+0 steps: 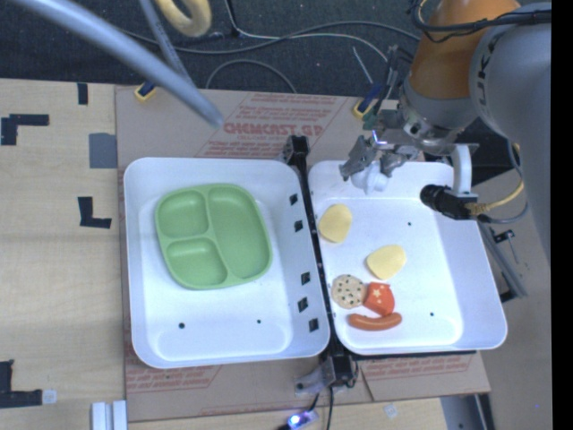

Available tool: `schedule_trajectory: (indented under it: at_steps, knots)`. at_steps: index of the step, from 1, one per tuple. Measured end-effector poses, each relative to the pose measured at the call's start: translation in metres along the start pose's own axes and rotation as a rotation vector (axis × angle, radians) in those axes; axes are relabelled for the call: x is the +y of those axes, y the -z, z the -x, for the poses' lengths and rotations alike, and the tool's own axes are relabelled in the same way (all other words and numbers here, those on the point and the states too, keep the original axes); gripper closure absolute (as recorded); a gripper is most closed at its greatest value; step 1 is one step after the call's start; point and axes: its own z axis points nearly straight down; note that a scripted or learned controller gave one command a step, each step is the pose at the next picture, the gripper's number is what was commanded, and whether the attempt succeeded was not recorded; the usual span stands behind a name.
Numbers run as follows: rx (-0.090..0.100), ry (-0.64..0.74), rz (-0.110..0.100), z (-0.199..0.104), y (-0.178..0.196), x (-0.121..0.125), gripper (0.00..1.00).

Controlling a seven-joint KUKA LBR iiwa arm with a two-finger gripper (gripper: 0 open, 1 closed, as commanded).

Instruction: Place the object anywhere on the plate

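Observation:
A green plate [213, 236] with three compartments lies in the left bin [161, 330]. The right bin [457, 276] holds several toy foods: a yellow piece [336, 223] near its left wall, a second yellow piece [386, 261] in the middle, a chocolate-chip cookie [346, 290], a red strawberry-like piece [380, 299] and a red sausage [374, 322] at the front. My gripper [370, 170] hangs over the far left corner of the right bin, above and behind the first yellow piece. Nothing shows between its fingers.
A black divider [309, 249] runs between the two bins. Cables and a grey pole [116, 43] cross the back of the bench. Cardboard lies under the bins.

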Motion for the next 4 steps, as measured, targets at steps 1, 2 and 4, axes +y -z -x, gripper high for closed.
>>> schedule_trajectory:
  at_steps: [1, 2, 4]
  knots:
    - [0.000, 0.001, -0.001, -0.049, -0.016, -0.007, 1.00]
    - [0.000, 0.002, 0.001, -0.102, -0.009, -0.015, 1.00]
    - [-0.001, 0.002, 0.001, -0.203, -0.016, -0.029, 1.00]
